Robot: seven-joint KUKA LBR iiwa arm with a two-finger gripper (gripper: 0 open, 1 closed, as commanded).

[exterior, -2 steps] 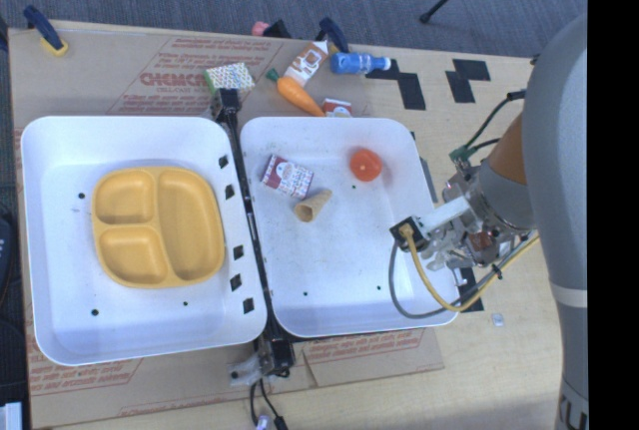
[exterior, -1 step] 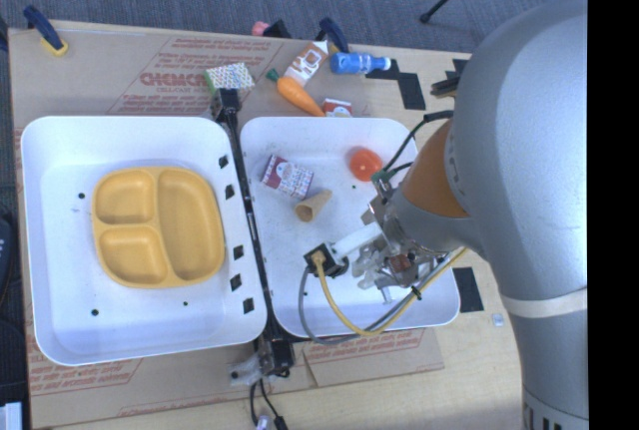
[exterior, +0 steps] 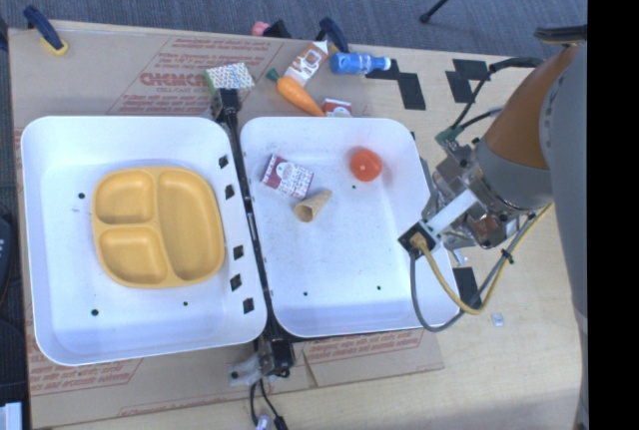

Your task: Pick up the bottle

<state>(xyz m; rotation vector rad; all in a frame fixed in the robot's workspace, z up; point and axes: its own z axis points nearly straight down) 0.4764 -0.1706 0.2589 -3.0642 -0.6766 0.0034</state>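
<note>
Two bottles lie on the cardboard behind the right bin (exterior: 399, 131). One is a small blue bottle (exterior: 354, 64) on its side. The other is a white bottle with an orange label (exterior: 308, 62), tilted beside it. My gripper (exterior: 477, 223) hangs just past the right bin's right rim, over the bench. It is far from both bottles, and nothing shows in its grasp.
In the right bin lie a red-and-white carton (exterior: 287, 176), a cone (exterior: 312, 207) and a red ball (exterior: 365, 164). A yellow divided plate (exterior: 158, 225) sits in the left bin (exterior: 40, 248). A carrot (exterior: 298, 96) and a green patterned box (exterior: 229, 77) lie behind the bins.
</note>
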